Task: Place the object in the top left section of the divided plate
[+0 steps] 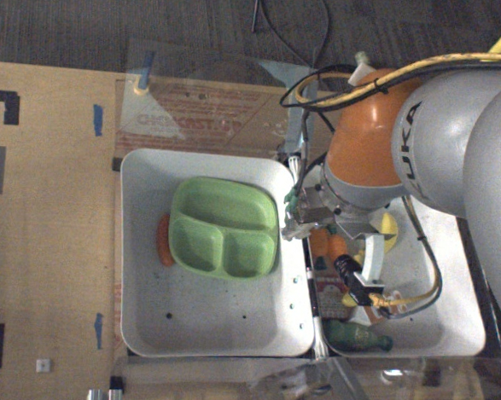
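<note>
A light green divided plate [226,191] lies in the left white bin [199,319], with one long section at the back and two smaller ones at the front. An orange carrot-like object [164,241] lies against the plate's left rim, partly tucked under it. My gripper [294,217] hangs under the orange-banded wrist [370,139], right over the wall between the two bins and just off the plate's right rim. The wrist hides most of it, and I see nothing held in it.
The right bin [455,329] holds a green bottle [356,336] at the front, a pinkish packet [333,296], an orange item [333,243] and a yellow item [389,231], partly under the arm. Cables [424,288] loop from the wrist over this bin.
</note>
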You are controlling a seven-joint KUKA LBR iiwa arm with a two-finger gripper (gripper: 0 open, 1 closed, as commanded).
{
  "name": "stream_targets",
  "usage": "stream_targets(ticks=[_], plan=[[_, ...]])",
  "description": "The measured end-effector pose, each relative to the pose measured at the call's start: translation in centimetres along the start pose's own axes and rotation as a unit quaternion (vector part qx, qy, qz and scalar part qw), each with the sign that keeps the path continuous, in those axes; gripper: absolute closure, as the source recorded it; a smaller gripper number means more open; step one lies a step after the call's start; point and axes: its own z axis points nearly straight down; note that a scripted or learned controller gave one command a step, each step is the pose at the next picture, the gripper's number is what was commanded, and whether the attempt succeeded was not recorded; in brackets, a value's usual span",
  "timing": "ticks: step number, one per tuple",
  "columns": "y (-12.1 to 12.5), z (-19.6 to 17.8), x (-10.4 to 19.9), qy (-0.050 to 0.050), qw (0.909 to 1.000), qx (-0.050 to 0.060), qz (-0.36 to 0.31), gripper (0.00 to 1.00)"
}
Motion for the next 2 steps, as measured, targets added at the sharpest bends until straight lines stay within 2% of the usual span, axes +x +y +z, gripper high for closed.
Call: stream_targets(ticks=[1, 2], plan=[[-2.6, 0.0, -11.7, -0.001, 1.0000, -0.001, 0.004, 1.00], [-4.0, 0.0, -9.8, 0.000, 0.9954, -0.001, -0.096, 1.00]])
